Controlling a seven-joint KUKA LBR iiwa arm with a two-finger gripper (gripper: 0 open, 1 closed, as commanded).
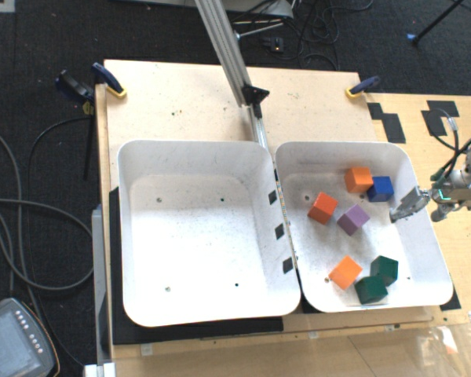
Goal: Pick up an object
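The right bin (339, 149) holds several small cubes. An orange cube (359, 179) touches a blue cube (381, 188) near the back. A red-orange cube (323, 208) and a purple cube (352, 219) lie in the middle. At the front sit another orange cube (345, 272) and two dark green cubes (385, 269) (370, 290). My gripper (409, 205) reaches in over the bin's right wall, just right of the blue cube and apart from it. Nothing shows in its grasp.
The left bin (190, 154) stands beside the right one on a tan board. A slanted metal pole (224, 42) runs down to the gap between the bins. Blue and yellow clamps (108, 79) (362, 86) grip the board's back corners.
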